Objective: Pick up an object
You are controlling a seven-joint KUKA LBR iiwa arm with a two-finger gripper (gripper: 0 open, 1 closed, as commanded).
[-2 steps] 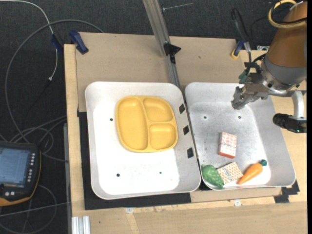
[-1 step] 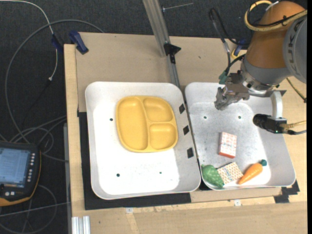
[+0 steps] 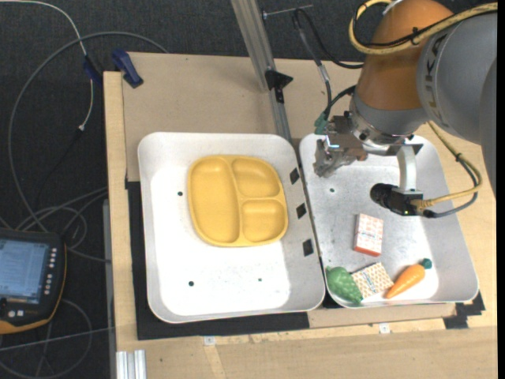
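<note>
Our tool [image 3: 330, 158] hangs over the far left corner of the right-hand bin [image 3: 450, 235], just inside the wall it shares with the left-hand bin [image 3: 158, 235]; from this slant we cannot tell how it is set, and we see nothing held in it.

The things we could pick all lie toward the near edge of the desk [image 3: 197, 93] from the tool. The closest is the small orange-and-white box [image 3: 368, 234], about mid-bin, standing apart from its neighbours with its long side running roughly far-to-near. Beyond it, crowded into the near corner, are the green vegetable [image 3: 344, 284], the patterned packet [image 3: 372, 278] and the toy carrot [image 3: 406, 280], whose long axis runs slantwise, its leafy end toward the right wall. These three touch or nearly touch.

We judge the box the easier target: the move turns on travelling nearward and a little to the right, then closing across its short side. The yellow divided plate [image 3: 237, 199] sits in the left bin.
</note>
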